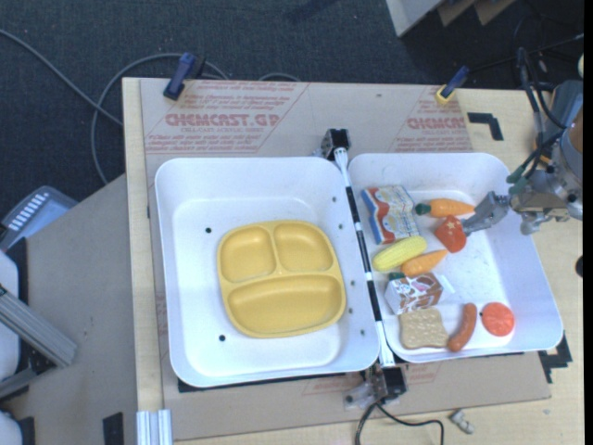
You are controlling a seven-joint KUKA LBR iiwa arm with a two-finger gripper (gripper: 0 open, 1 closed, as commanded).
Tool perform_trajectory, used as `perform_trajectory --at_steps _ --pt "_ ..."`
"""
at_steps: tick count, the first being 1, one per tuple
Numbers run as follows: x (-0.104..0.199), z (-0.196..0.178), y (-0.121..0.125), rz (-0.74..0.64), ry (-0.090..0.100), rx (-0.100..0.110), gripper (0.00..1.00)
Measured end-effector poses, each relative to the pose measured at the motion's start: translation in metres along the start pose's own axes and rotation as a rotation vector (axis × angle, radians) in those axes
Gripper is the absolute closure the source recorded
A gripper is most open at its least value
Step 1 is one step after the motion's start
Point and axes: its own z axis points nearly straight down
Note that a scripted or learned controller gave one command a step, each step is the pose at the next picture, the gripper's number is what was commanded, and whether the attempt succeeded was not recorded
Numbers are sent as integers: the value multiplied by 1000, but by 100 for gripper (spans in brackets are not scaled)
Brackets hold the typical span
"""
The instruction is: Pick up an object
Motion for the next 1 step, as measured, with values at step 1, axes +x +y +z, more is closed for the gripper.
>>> perform_trajectory --at_steps 1 --pt "-5 69 76 -1 -1 -2 0"
